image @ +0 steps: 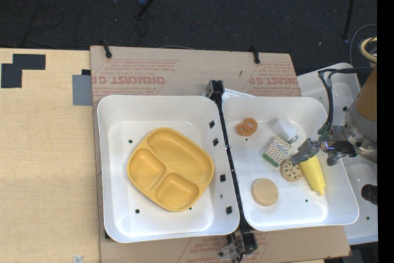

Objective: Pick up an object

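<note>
Your left bin holds 1 yellow divided plate. In the right bin you have a donut, tan disc, patterned packet, cookie and yellow bottle. Your claw sits just above the cookie; you cannot tell its state.

The grey KUKA arm with its orange band reached in from the right edge of the camera view, its wrist bent down and leftward. The dark two-finger gripper sat low at the end of it, pointing left with its tips angled down.
</note>
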Motion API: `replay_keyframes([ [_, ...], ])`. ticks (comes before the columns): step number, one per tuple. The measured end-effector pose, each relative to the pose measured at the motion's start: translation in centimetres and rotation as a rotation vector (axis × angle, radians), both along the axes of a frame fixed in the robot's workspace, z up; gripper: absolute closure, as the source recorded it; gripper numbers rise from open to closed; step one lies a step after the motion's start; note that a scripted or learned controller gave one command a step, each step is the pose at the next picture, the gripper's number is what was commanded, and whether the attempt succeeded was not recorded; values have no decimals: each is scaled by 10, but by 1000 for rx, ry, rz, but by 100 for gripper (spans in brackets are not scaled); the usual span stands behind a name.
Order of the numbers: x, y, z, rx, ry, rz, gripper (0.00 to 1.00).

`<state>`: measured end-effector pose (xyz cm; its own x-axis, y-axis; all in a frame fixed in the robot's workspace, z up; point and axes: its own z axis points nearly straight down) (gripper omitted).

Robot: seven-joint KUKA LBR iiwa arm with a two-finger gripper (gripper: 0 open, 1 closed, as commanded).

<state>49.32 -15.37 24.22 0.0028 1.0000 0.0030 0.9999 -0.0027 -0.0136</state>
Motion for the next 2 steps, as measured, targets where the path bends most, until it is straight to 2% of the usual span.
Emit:
replay_keyframes([
  [1, 2, 0, 5, -2, -10, 3, 0],
  [2, -2, 4, -39, 0, -6, 3, 0],
])
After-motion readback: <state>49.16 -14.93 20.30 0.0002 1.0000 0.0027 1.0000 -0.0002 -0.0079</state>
